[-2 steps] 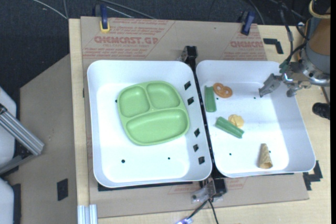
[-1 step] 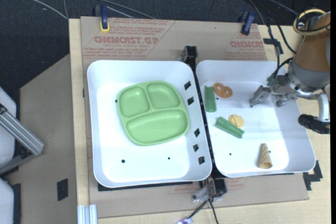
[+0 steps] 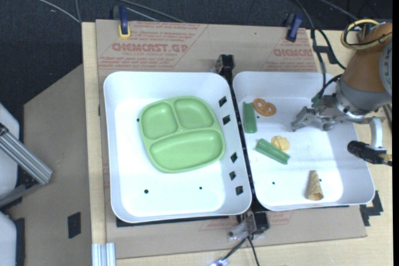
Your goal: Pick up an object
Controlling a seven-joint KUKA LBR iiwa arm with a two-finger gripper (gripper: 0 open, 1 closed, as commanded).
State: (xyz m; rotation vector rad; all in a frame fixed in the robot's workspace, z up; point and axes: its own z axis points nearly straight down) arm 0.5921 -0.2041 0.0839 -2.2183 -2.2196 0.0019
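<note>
In the right bin (image 3: 349, 193) lie several small toy foods. A brown pretzel (image 3: 264, 108) sits near the far left, with a green stick (image 3: 249, 118) beside it along the bin's left wall. A green block (image 3: 272, 151) lies in the middle, touching a small yellow piece (image 3: 281, 143). A tan cone (image 3: 314, 185) rests near the front edge. My gripper (image 3: 312, 124) hangs over the right half of this bin, right of the pretzel and apart from it. Its fingers are spread open with nothing between them.
The left bin (image 3: 124, 184) holds a green divided plate (image 3: 182, 134). Black clips run along the seam between the two bins. Cables hang off the arm at the right, and blue clamps grip the board's far edge.
</note>
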